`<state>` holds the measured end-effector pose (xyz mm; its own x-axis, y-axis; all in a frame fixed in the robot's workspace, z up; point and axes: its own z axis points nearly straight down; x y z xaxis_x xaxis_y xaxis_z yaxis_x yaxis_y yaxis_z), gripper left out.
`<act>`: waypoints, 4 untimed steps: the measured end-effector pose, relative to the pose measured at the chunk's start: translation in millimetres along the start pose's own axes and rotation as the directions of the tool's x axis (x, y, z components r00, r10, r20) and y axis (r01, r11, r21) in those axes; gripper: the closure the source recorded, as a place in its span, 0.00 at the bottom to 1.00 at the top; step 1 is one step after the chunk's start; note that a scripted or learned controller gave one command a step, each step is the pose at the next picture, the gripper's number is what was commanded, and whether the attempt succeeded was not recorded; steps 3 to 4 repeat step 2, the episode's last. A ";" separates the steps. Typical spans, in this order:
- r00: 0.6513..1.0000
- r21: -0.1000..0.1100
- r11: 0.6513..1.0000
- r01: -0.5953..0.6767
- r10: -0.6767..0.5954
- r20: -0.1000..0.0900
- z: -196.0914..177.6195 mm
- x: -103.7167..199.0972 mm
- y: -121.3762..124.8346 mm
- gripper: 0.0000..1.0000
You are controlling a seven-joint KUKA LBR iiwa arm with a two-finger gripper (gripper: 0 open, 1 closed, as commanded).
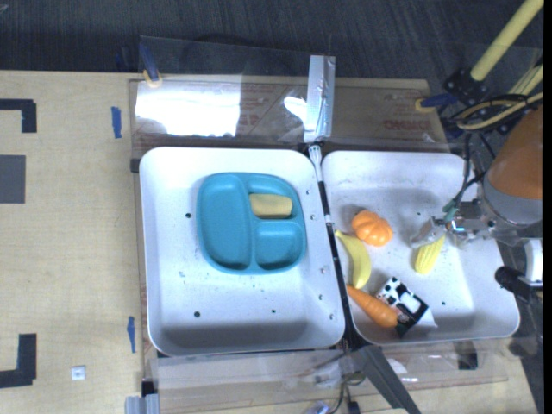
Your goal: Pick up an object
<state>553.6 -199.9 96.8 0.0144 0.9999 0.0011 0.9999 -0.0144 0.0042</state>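
Note:
The right bin [483,313] holds several toy foods. A small orange pumpkin [373,228] lies left of centre, with a yellow banana [358,261] just below it along the left wall. An orange carrot [373,307] lies near the front, touching a black-and-white block [404,300]. A yellow corn cob [429,255] lies right of centre. My gripper [448,224] hangs low in this bin, right at the cob's upper right end. Nothing is seen lifted off the bin floor.
The left bin [172,300] bears a blue divided plate [233,222] with a yellow piece of food [271,205] in its upper right compartment. A ridge [326,231] divides the bins. The arm's orange band [522,162] overhangs the right bin's far right. Cables [483,102] lie behind.

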 end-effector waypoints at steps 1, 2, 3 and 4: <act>1.000 0.001 1.000 -0.001 0.001 0.001 -8.5 -0.4 -0.1 1.00; 1.000 -0.003 1.000 -0.005 0.005 0.003 -135.6 19.9 -42.3 1.00; 1.000 -0.003 1.000 -0.005 0.005 0.003 -135.6 19.9 -42.3 1.00; 1.000 -0.003 1.000 -0.005 0.005 0.003 -135.6 19.9 -42.3 1.00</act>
